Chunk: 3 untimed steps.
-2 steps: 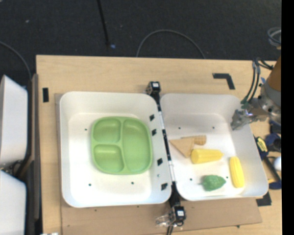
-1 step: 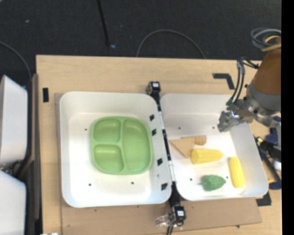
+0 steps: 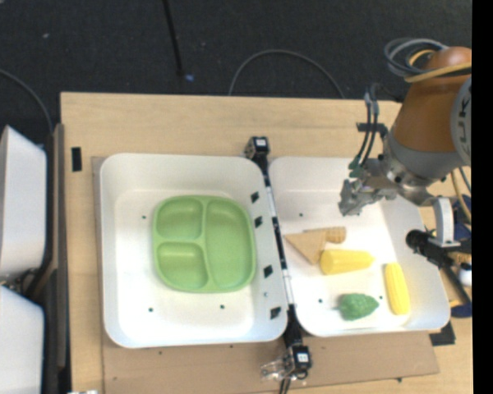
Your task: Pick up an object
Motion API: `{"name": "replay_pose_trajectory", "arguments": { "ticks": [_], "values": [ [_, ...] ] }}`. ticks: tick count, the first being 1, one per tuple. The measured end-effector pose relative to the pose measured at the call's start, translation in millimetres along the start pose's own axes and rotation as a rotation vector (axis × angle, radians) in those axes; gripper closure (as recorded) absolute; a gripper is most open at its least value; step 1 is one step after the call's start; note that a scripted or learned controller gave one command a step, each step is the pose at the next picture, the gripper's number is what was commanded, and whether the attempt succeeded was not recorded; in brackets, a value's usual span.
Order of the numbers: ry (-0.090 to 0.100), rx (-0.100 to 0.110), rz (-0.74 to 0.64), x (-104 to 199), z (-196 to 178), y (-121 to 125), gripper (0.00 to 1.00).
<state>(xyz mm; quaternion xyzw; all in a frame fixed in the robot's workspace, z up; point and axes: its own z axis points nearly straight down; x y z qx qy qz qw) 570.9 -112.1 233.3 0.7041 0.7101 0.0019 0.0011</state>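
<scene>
While the grey arm with its orange band [image 3: 431, 97] reaches in from the right, its two-finger gripper [image 3: 355, 197] hangs over the upper part of the right-hand shallow white bin [image 3: 312, 179]. From where I stand the dark metal fingers blur together against the bin's floor, so I cannot tell how far apart they are, and I see nothing caught between them.

Below the gripper, in the lower half of that bin, lie the things to be picked. A tan wedge-shaped piece [image 3: 306, 243] sits nearest the divider, with a small ridged tan bit [image 3: 336, 235] touching its upper right end. Just beside it to the right lies a yellow cob of toy corn [image 3: 345, 260], pointing sideways. A longer yellow piece, perhaps a banana [image 3: 396, 288], lies upright near the right wall, and a green leafy lump [image 3: 357, 305] rests close to the front wall, between the corn and the rim.

Across the divider, the left-hand white bin [image 3: 123, 245] carries a light green plastic tray with three compartments [image 3: 204, 243], lying flat near its middle.
</scene>
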Motion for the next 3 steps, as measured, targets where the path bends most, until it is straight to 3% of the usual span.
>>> {"name": "replay_pose_trajectory", "arguments": {
  "ticks": [3],
  "values": [
    [0.001, 0.006, 0.001, 160.5, 14.0, -2.0, 1.00]
  ]
}}
